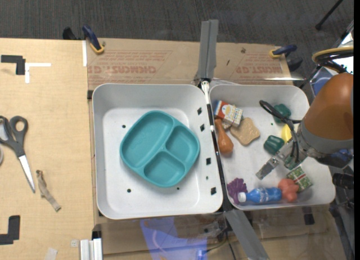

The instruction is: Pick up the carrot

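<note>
My gripper [269,167] hangs low in the right bin [251,93], metal fingers [264,170] angled toward the bin floor at its middle. Whether they are parted or closed cannot be determined from this angle; nothing is visible between them.

The carrot [224,139] lies against the bin's left wall, just beside the divider [208,119] between the two bins. It is orange, smooth and tapered, lengthwise along the wall. Its upper end meets a small printed carton [229,112]; a tan bread-slice shape [245,132] lies just to its right. Open white floor separates the carrot from my gripper.

Along the near wall: a purple lumpy item [237,187], a blue bottle [261,196] lying flat, a red rounded piece [289,190], and a green-and-white box [300,178]. Dark green pieces [275,143] and a yellow item [287,134] crowd the right side beneath my wrist.

The left bin [107,157] holds a teal three-compartment plate [160,148] with rounded corners. Scissors [17,143] rest on the table [45,107], well apart.
</note>
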